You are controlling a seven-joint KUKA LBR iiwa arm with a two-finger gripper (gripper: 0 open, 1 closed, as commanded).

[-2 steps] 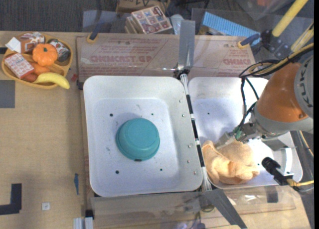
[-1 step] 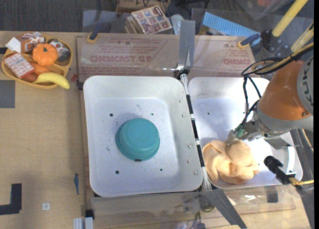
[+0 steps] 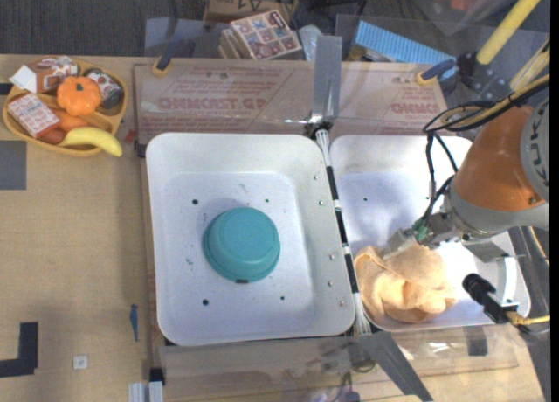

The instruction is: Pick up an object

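A tan, crumpled soft object (image 3: 409, 291) lies in the front left corner of the right bin (image 3: 384, 177). My gripper (image 3: 416, 237) hangs right over the object's upper edge, at or just above its surface, below the orange band of the arm (image 3: 500, 173). The arm hides the right part of this bin. A teal bowl (image 3: 243, 244) rests upside down in the middle of the left bin (image 3: 175, 173), well away from the gripper.
A yellow plate (image 3: 17, 121) with a banana, an orange and small packets sits on the bench at the far left. A metal divider (image 3: 328, 86) stands behind the joint of the two bins. Black cables (image 3: 434, 164) loop off the arm over the right bin.
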